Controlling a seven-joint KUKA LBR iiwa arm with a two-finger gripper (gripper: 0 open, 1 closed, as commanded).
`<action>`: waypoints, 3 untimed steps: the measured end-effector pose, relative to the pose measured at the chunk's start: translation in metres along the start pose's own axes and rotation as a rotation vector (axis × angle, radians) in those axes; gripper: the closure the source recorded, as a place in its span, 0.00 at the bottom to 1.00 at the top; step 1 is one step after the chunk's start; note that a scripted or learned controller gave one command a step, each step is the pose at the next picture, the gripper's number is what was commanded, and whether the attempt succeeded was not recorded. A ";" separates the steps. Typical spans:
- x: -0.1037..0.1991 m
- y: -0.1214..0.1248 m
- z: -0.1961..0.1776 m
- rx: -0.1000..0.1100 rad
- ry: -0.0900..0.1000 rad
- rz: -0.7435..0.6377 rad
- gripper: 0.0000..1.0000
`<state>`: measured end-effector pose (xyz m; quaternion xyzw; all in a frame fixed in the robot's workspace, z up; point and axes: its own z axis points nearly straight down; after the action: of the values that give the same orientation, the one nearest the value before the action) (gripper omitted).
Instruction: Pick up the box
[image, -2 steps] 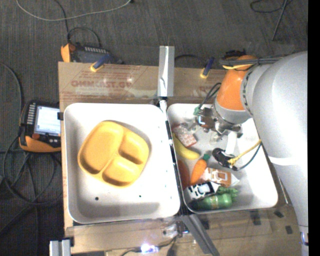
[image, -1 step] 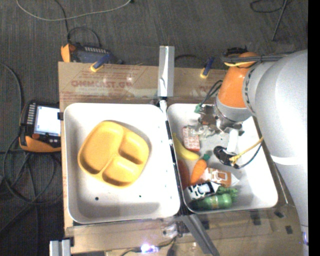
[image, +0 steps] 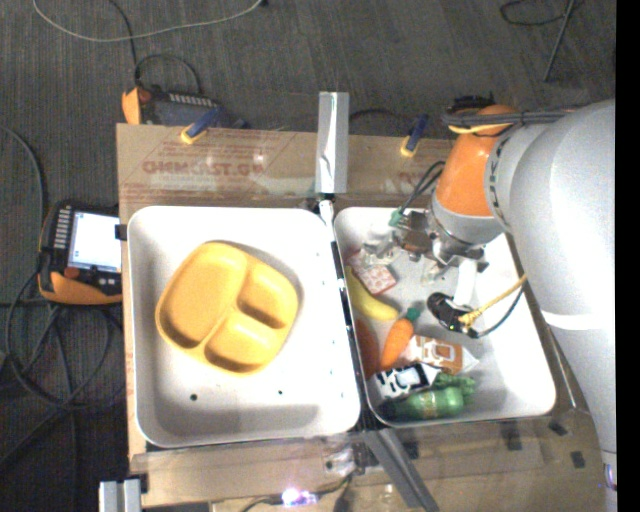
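Now | hand (image: 412, 238) over far end of right bin (image: 520, 400); whether clenched or released cannot be told | box (image: 373, 270) lies in that bin, just left of hand | banana (image: 372, 303), carrot (image: 397, 341) near hand's camera side | tray (image: 228, 305) well left of hand, in left bin (image: 150, 400)

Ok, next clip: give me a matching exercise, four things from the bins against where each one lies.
Things:
1. yellow divided tray
2. banana
3. carrot
4. green vegetable

Places:
A. right bin, by the edge nearest the picture's bottom
B. left bin
C. right bin, along the wall next to the left bin
D. right bin, about the middle

Pairs: 1-B, 2-C, 3-D, 4-A
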<state>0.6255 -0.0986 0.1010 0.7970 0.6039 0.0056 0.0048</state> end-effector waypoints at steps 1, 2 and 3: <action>-0.046 -0.004 0.010 0.003 0.002 0.214 0.00; -0.007 0.026 0.011 0.003 -0.005 0.102 0.00; -0.001 0.041 0.014 0.035 -0.012 0.267 0.00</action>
<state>0.6650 -0.1106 0.0876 0.8704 0.4923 -0.0092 -0.0063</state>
